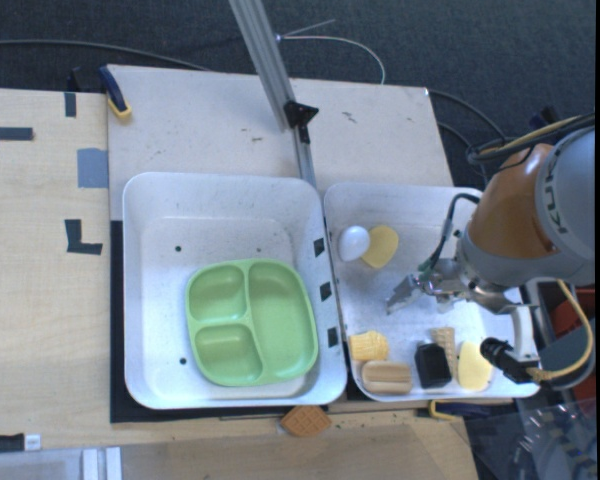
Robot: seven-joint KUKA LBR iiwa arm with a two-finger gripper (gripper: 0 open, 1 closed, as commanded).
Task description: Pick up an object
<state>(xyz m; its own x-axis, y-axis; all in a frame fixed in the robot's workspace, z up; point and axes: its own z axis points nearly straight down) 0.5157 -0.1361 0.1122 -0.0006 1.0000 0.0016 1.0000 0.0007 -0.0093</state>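
A green divided plate (pixel 251 322) lies alone in the left bin (pixel 140 268), out of play. The right bin (pixel 400 196) crowds small toy foods along its near edge, easy targets. Above its bare middle the pincer (pixel 408 293) hangs spread, holding nothing.

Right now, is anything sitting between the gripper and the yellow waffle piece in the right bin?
Nothing visible does. The gripper hangs over bare bin floor, and the yellow waffle piece lies just below and left of it in the camera view, the tan bun beyond it.
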